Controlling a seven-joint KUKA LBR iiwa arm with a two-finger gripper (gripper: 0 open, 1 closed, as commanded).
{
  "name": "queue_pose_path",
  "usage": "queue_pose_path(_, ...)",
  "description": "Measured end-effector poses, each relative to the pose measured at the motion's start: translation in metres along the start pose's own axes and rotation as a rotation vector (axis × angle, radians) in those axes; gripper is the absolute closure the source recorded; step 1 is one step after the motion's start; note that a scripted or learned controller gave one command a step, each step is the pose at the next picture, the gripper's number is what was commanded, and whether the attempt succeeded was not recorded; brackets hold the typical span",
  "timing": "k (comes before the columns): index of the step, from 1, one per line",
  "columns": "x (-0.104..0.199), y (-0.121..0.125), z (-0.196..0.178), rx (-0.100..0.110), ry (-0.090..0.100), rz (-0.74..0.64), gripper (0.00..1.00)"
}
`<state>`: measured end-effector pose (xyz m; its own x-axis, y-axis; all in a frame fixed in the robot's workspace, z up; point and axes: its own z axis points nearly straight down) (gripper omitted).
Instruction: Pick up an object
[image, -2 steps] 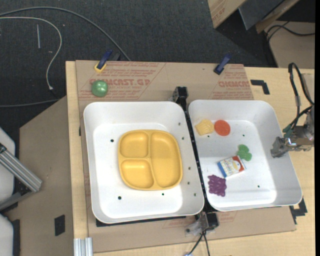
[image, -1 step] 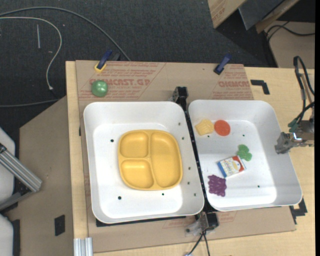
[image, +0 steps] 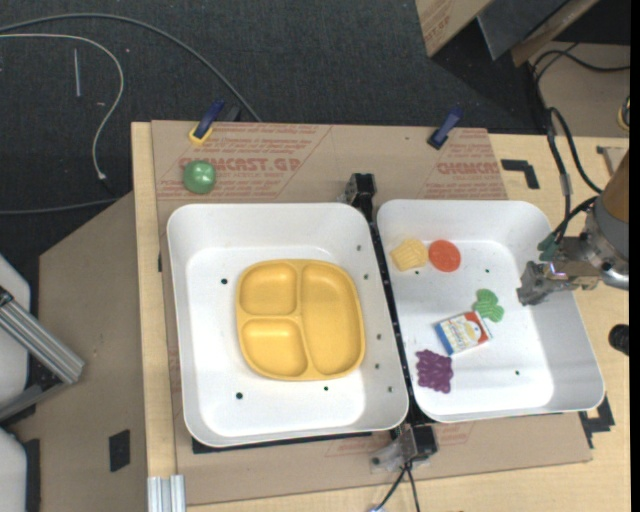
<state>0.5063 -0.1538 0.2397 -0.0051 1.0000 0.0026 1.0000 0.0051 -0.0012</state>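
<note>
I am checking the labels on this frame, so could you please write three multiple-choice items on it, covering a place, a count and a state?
1. Where does the yellow tray lie?
A. left bin
B. right bin
C. bare bench

2. How many compartments does the tray have?
A. two
B. three
C. five

3. How does the green ball sit?
A. inside the right bin
B. on the tray
C. on the cardboard outside both bins

Answers: 1 A, it rests in the left bin. 2 B, ridges divide it in three. 3 C, it sits beyond the bins' upper left corner.
</note>
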Motion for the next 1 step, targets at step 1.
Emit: queue_pose_path(1, 0.0388, 0.0134, 0.0042, 0.000, -0.001, 0.004, 1.00)
